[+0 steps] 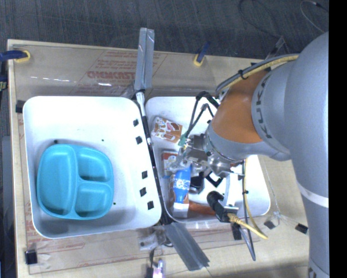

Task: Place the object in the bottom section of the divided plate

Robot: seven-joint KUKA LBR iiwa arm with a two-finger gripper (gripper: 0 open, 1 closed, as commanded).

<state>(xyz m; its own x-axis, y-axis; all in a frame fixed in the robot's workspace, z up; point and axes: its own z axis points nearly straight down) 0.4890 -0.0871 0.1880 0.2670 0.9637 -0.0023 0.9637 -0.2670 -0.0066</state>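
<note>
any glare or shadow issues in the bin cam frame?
Camera view: left bin white walls near blown out; divided plate evenly lit, soft shadow below it; arm blocks much of the right bin; items under the gripper small, soft.

**Arm and Claw Status**

The grey arm (312, 132) enters from 3 o'clock and takes up the right-hand part of the camera view. Its large upper link runs along the right edge. The orange band (240, 117) sits above the wrist, toward 9 o'clock of that link. The wrist is angled downward. The claw (185, 165) lies at the 8 o'clock end of the wrist, partly masked by cabling and mounting hardware.
</note>
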